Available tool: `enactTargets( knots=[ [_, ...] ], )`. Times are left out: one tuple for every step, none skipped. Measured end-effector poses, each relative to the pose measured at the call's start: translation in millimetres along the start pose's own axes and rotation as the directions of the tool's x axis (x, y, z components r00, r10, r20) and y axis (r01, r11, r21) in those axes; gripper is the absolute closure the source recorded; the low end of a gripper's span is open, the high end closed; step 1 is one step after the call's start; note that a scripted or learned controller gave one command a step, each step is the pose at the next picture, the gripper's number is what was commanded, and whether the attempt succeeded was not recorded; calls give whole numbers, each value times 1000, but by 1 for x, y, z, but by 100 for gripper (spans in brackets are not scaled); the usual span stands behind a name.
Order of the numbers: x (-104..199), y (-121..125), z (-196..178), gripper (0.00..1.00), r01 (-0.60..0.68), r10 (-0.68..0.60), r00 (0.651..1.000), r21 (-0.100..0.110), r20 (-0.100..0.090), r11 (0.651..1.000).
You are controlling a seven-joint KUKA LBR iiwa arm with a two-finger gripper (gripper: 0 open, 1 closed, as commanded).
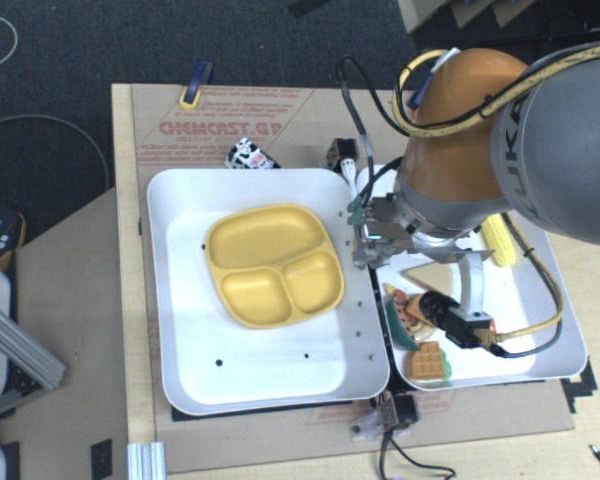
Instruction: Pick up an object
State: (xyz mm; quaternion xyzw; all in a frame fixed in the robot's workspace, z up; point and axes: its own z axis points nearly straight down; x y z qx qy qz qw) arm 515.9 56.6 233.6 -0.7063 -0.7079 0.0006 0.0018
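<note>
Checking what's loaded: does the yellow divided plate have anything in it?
Empty. The yellow divided plate shows all three compartments bare.

We see a yellow divided plate [275,264] in the left bin [180,298], and the arm [480,148] hanging over the right bin [555,343] with some small toys.

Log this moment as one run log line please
arm: over right bin | gripper: hidden | yellow divided plate: left bin
</note>
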Motion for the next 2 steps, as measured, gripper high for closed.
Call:
enactTargets(
  knots=[
    [1,-3,20,100,-3,3,1000,2,1,1000],
    [5,-12,14,100,-2,2,1000,1,0,1000]
  ],
)
